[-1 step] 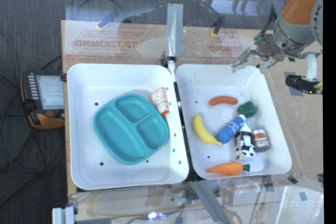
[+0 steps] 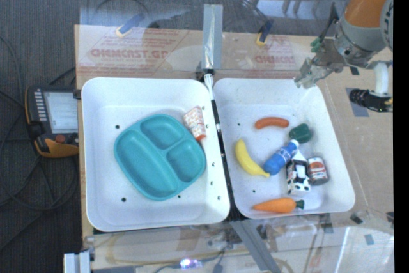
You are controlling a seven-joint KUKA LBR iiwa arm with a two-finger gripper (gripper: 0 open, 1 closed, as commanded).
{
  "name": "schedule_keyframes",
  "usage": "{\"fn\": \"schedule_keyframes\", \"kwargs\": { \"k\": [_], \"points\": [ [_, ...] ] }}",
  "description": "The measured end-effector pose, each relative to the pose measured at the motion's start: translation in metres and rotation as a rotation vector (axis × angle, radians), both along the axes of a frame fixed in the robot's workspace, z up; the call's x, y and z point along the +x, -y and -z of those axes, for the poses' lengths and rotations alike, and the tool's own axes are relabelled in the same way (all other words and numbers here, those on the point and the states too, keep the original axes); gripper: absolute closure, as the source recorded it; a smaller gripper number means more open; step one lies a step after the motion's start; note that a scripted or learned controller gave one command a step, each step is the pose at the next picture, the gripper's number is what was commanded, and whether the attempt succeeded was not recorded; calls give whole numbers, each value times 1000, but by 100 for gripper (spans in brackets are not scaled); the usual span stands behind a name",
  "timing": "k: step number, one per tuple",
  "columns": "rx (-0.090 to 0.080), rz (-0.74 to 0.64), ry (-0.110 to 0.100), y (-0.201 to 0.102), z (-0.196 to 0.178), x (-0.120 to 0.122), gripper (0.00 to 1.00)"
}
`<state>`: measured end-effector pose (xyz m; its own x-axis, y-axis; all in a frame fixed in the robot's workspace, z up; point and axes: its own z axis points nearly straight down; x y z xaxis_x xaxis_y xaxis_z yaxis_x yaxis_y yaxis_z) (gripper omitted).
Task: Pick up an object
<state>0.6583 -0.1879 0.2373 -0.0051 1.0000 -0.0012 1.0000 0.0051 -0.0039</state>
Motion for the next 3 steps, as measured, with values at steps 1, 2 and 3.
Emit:
{"fn": "schedule_keyframes", "kwargs": {
  "k": [1, 2, 3],
  "points": [
    [-2, 1, -1, 0, 0, 0, 0],
    [2, 0, 4, -17, 142, -35, 0],
    [5, -1, 1, -19, 134, -35, 100]
  ]
}}
